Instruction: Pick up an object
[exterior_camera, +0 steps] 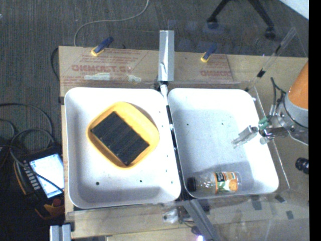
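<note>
A clear plastic bottle (213, 182) with an orange label and a dark cap lies on its side at the front edge of the right bin (210, 109). In the left bin (80, 185) sits a yellow dish (145, 122) with a black ribbed pad (120, 137) lying in it. My gripper (244, 136) hangs over the right side of the right bin, up and to the right of the bottle and apart from it. Nothing shows in the gripper.
A metal post (166, 54) stands behind the seam between the bins. Two blue-and-yellow clamps (102, 46) hold the cardboard sheet at the back. A tablet (47, 173) and cables lie on the floor to the left. An office chair base (246, 4) stands at the top right.
</note>
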You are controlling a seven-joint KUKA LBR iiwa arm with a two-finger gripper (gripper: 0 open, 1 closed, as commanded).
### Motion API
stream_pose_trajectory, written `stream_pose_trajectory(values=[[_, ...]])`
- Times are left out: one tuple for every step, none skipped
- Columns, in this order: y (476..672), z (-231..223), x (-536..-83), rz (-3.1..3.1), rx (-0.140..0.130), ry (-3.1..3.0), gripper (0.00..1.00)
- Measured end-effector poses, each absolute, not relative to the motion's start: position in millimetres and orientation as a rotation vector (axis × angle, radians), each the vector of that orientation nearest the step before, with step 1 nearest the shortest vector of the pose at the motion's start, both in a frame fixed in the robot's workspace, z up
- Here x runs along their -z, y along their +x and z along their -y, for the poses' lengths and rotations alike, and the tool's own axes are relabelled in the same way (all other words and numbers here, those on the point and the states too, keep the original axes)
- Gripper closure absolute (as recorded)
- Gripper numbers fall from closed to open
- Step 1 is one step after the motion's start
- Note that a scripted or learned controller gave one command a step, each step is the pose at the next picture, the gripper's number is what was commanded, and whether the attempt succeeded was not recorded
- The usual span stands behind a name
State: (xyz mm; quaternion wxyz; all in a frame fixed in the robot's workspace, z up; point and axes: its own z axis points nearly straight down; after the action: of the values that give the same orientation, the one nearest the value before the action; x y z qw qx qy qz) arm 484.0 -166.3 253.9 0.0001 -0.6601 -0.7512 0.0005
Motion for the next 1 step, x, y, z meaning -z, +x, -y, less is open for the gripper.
stream_pose_trajectory(values=[[483.8,157.1,-161.3,2.515,0.0,-1.878,0.0]])
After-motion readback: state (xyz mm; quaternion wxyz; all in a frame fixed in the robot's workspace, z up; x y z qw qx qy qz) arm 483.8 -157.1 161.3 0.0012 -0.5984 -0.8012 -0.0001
